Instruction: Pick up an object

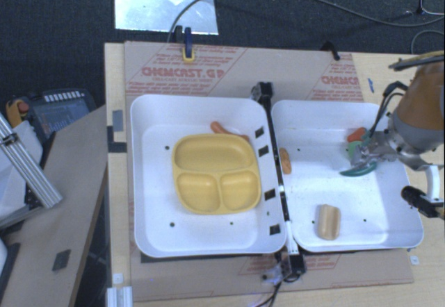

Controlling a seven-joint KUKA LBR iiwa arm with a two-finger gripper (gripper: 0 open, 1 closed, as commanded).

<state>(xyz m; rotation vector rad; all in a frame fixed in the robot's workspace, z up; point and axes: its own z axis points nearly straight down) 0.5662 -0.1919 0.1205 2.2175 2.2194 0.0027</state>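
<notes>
Robotics lab: bench (229, 62) carrying two white bins (149, 108), loose cables (306, 3), aluminium extrusion (28, 170) at the left edge.

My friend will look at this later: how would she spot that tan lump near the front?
Take the right-hand white bin. Near its front edge, apart from everything else, lies the tan lump, a short rounded block like a bread roll. It is paler and thicker than the small orange pieces further back.
</notes>
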